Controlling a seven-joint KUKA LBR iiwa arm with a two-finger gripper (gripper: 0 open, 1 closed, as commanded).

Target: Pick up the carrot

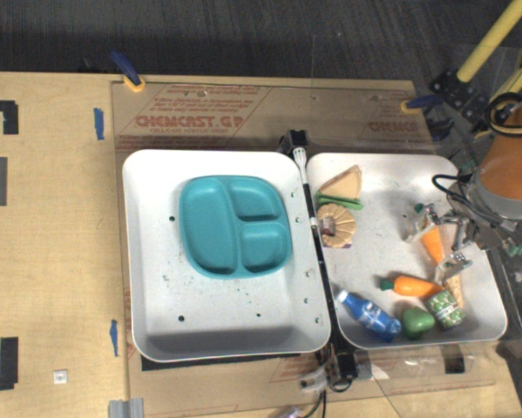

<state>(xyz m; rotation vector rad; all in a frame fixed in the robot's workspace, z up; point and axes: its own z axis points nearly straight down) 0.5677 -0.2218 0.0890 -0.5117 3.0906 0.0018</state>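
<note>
The pincer (pixel 441 238) stands part open, an orange carrot (pixel 431 245) between its fingers; a second carrot (pixel 412 286) lies crosswise just below it.

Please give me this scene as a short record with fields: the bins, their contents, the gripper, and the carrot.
left bin: holds a teal divided plate
right bin: holds toy foods, a blue bottle, a green item
carrot: orange, lying on its side near the bin's front right
second orange piece: just under the gripper
gripper: low over the right bin, above the carrot; finger state unclear
task state: carrot not yet lifted
</note>
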